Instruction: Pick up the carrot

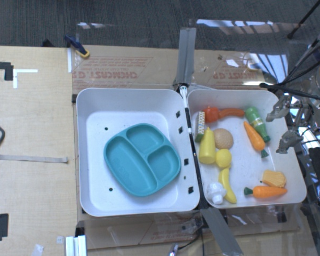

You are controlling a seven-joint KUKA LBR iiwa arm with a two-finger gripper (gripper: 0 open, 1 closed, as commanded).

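camera view: the gripper [286,126] hangs at the right bin's [240,94] right rim, grip state untellable, the carrot [254,136] just inside, ungrasped; approach step, next reach down over it.

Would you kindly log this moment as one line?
two-finger gripper: above right bin's right edge, holding nothing | orange toy carrot: lying in right white bin | pick: not yet done
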